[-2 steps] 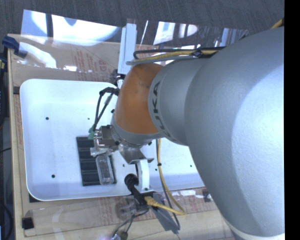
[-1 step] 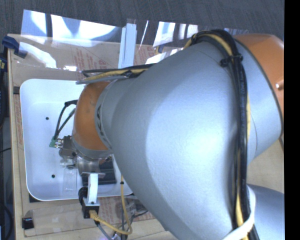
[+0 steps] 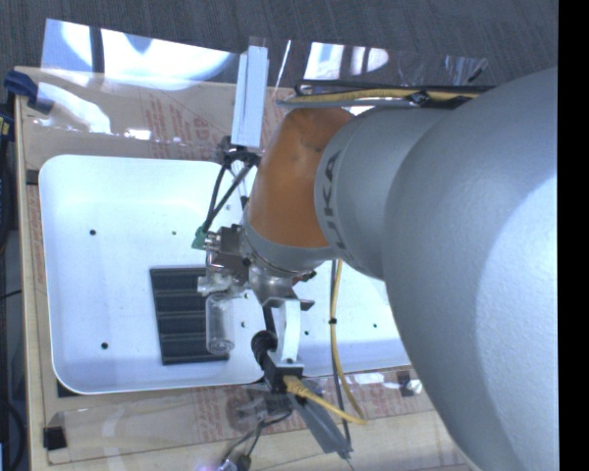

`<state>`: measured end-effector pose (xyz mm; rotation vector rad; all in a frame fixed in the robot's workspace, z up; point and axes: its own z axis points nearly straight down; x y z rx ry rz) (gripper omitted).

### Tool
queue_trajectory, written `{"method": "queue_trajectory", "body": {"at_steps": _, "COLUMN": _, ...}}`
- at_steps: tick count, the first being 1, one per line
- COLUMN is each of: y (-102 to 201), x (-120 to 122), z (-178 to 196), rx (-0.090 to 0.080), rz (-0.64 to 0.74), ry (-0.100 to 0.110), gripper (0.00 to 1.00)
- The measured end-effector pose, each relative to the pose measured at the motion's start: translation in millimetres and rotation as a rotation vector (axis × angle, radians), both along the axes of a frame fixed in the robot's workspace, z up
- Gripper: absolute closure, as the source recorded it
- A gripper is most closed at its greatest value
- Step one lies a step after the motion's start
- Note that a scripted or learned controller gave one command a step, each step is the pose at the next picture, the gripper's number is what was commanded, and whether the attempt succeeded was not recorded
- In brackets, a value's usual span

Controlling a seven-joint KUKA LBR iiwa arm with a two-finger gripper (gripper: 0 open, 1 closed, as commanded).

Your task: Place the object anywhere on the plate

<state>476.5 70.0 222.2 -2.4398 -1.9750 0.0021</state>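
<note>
Camera view looks down at a slant on the surface [image 3: 128, 420], which is brownish board with red printing. On it stands a shallow white plastic bin [image 3: 88, 263] with small dark dots on its floor. Near the front edge of this bin lies a dark grey rectangular ribbed plate [image 3: 182, 317], flat on the bin floor. The big grey arm with an orange band [image 3: 294, 189] comes in from the right and covers the right part of the scene, so the second bin is mostly hidden behind it.

The metal end effector [image 3: 219, 312] hangs over the right edge of the ribbed plate. Below the wrist a pale, partly transparent long piece reaches down onto the plate's right side; I cannot tell whether it is a finger or a held object. So I cannot tell how far the end effector is open, or whether it has hold of anything. Black and yellow cables [image 3: 319, 410] run from the wrist toward the front edge of the surface.
</note>
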Motion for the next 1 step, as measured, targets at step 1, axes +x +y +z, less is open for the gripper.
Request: {"method": "queue_trajectory", "body": {"at_steps": 1, "y": 103.8, "x": 7.2, "z": 6.4, "rx": 0.001, "rz": 0.283, "ry": -0.001, "gripper": 1.00}}
